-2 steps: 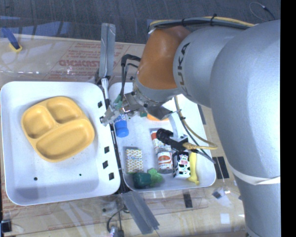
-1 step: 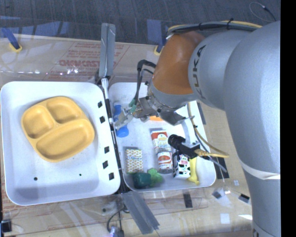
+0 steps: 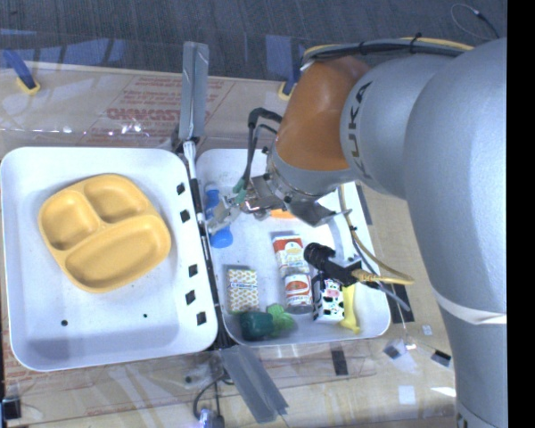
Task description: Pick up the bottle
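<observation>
pincer (image 3: pixel 236 205) low at right bin's (image 3: pixel 374 328) left wall, right by the bottle (image 3: pixel 216 217) (clear, blue cap); can't tell how far open or whether it grips. same bin: can (image 3: pixel 293 270), small box (image 3: pixel 242 289), green item (image 3: pixel 266 323). left bin (image 3: pixel 27 328): yellow divided plate (image 3: pixel 102 231).

Bench (image 3: pixel 116 105) w/ 2 white bins: left bin (image 3: pixel 36 328), right bin (image 3: pixel 374 324).

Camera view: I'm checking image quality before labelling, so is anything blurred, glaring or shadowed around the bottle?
Camera view: evenly lit, no strong glare; the bottle at the right bin's left wall is small and soft, its blue cap blurred; the arm looms large and casts soft shade beneath; the gripper looks smeared.
</observation>
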`<state>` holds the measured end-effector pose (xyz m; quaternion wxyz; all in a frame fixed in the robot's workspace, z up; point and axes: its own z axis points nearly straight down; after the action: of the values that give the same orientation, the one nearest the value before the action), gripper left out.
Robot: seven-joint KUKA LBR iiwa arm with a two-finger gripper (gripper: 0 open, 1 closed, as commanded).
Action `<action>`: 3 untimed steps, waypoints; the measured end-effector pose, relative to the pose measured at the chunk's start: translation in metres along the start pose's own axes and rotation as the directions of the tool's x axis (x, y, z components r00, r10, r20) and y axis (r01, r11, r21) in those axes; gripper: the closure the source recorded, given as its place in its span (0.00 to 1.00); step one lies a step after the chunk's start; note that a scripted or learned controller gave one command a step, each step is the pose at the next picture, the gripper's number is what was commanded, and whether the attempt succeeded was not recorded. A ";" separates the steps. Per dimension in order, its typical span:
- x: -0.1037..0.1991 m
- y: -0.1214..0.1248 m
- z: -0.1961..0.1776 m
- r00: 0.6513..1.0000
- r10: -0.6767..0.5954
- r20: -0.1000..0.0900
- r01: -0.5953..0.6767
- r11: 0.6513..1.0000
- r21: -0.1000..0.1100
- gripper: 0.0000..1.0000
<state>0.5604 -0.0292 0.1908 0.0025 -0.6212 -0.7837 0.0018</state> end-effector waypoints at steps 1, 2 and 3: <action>-0.011 -0.018 -0.035 0.955 -0.295 0.005 0.295 0.955 -0.005 0.00; -0.002 -0.021 -0.071 0.888 -0.460 0.006 0.460 0.888 -0.005 0.00; 0.008 0.037 0.000 0.871 -0.491 0.004 0.492 0.871 -0.002 0.00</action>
<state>0.5944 -0.0127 0.1909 0.0006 -0.4017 -0.9158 0.0009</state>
